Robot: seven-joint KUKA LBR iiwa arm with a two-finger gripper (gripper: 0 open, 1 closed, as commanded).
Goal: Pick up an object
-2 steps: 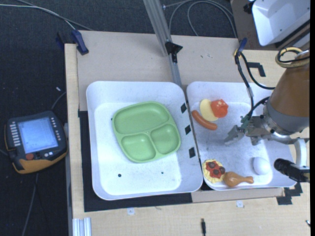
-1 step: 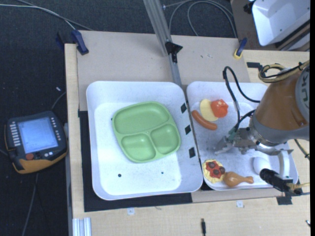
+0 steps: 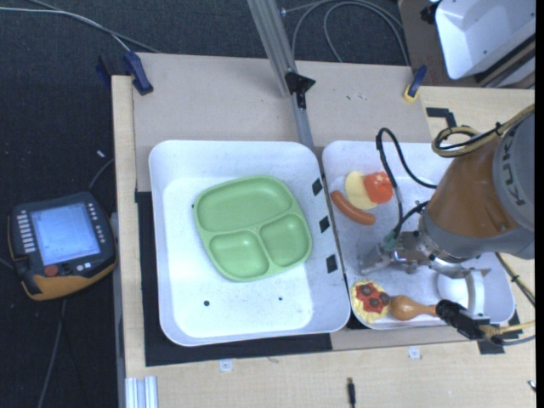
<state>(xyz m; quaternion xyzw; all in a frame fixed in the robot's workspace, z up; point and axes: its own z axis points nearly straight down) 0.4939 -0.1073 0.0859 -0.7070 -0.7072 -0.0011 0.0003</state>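
Lying in the right bin (image 3: 336, 155), the candidates for a pick are several: a sausage (image 3: 352, 208) and a yellow-and-red toy food (image 3: 371, 188) toward the far side, and a small pizza slice (image 3: 370, 298) beside a tan drumstick-like piece (image 3: 406, 308) at the near edge. None has been lifted; all rest on the bin floor. The gripper (image 3: 380, 257) hangs low between the two groups, near the bin's left wall, apparently lined up for a descent onto bare floor or toward the pizza slice, though that is only a guess. Its metal tip is small and partly masked by the wrist, so whether the claw stands wide or narrow cannot be told; nothing visible sits in it. The arm (image 3: 476, 198) leans in from the right, covering much of that bin. The left bin (image 3: 166, 164) holds a green divided plate (image 3: 252, 226), well apart from the work.
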